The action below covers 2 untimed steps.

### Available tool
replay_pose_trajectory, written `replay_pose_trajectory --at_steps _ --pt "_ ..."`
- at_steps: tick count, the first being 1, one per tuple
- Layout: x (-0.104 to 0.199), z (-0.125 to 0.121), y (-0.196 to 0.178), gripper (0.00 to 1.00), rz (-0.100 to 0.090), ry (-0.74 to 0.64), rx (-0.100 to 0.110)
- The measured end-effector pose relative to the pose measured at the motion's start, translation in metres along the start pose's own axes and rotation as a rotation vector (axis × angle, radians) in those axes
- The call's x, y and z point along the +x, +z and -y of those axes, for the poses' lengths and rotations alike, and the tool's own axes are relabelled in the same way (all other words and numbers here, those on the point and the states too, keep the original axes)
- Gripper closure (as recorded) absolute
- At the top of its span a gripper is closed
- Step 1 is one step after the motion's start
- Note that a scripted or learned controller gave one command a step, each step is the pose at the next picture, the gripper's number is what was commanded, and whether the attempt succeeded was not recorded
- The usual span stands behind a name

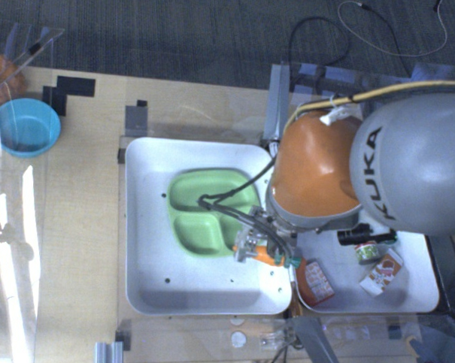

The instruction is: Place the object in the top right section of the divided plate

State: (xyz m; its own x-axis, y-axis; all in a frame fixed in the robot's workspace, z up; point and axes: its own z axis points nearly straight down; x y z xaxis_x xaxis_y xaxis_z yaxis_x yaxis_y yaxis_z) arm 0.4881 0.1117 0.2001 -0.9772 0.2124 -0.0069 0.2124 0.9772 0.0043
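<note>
Apparently the gripper (248,250) pinches an orange object (262,254) beside the green plate (208,211).

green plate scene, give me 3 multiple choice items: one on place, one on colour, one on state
1. Which bin holds the plate?
A. left bin
B. right bin
C. neither

2. What colour is the bowl at the bench's left edge?
A. red
B. blue
C. yellow

3. Where is the gripper?
A. far above the blue bowl
B. over the right bin's far corner
C. at the plate's right edge

Answers: 1 A, the plate lies in the left bin. 2 B, the bowl is plainly blue. 3 C, the gripper hangs by the plate's right rim.
</note>
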Motion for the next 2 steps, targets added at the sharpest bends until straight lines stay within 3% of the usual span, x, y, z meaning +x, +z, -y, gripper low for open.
replay_pose_trajectory --at_steps 1,2 --pt "-0.015 0.063 0.014 1.0 0.001 0.006 0.001" --pt "-0.017 0.062 0.003 1.0 0.009 0.006 -0.003"
